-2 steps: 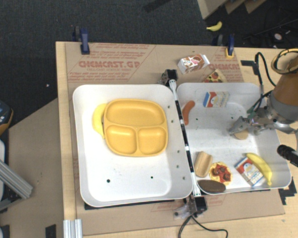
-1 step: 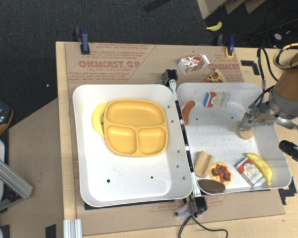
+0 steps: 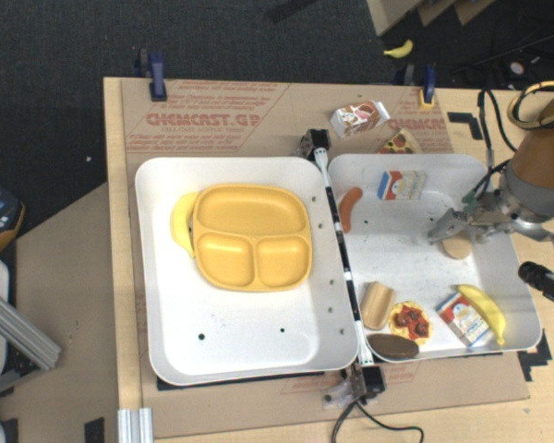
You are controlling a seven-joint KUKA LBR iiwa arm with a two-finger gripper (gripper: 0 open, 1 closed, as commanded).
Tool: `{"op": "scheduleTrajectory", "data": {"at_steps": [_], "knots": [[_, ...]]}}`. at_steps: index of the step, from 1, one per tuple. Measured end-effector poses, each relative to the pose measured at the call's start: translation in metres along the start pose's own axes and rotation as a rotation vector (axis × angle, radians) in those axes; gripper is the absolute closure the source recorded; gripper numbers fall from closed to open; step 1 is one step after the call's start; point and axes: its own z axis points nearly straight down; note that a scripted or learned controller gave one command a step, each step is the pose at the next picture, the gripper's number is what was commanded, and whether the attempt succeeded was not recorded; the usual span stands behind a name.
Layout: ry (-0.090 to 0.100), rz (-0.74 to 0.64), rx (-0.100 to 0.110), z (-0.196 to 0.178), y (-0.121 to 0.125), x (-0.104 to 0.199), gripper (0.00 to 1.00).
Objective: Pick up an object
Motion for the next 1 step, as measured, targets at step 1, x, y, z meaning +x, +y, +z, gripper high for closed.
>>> {"op": "scheduleTrajectory", "data": {"at_steps": [1], "knots": [[-0.001, 0.000, -0.003, -0.0106, 0.0008, -0.0001, 1.00]]}}
